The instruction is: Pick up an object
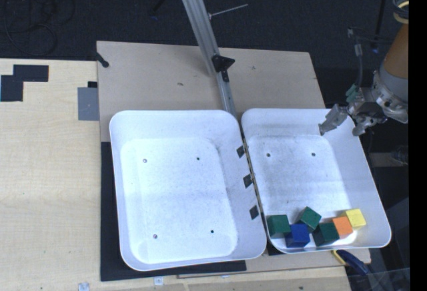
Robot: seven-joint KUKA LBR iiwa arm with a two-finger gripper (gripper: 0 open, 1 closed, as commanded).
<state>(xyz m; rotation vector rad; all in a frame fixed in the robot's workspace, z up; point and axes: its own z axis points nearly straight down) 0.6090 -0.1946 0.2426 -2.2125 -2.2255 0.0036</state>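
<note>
Several small blocks lie bunched in the near corner of the right bin [293, 124]: a green one [278, 223], a second green one [309, 217], a blue one [299, 235], a dark green one [326, 233], an orange one [342, 225] and a yellow one [355, 218]. My gripper [344, 125] hangs over the bin's far right rim, well away from the blocks. It is open, with nothing between its fingers [329, 122].
The left bin [173, 117] lies beside the right one, with small black clips along the shared edge. A slanted aluminium rail [200, 23] rises behind the bins. The bench's light wood top [47, 169] stretches to the left.
</note>
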